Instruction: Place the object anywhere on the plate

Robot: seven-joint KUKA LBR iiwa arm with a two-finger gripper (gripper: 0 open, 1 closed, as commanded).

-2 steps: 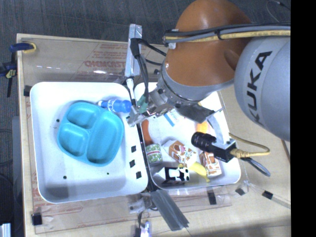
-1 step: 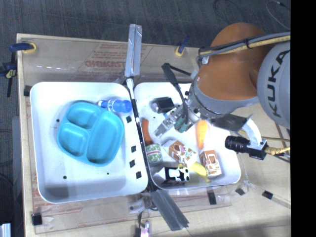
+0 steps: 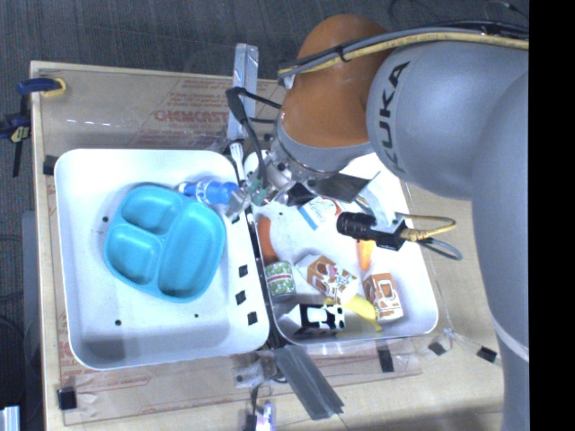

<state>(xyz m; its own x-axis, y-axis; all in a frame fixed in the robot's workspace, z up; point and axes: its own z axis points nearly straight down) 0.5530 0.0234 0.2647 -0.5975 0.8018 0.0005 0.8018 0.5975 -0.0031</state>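
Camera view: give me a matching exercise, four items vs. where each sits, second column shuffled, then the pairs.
Items:
1. blue divided plate
2. small plastic bottle with blue label
3. black-and-white cow toy
4. green-labelled can

Places:
A. right bin, near its front edge
B. near the gripper, by the wall between the bins, just off the plate's upper right corner
C. middle of the left bin
D. right bin, against its left wall

Pairs: 1-C, 2-B, 3-A, 4-D
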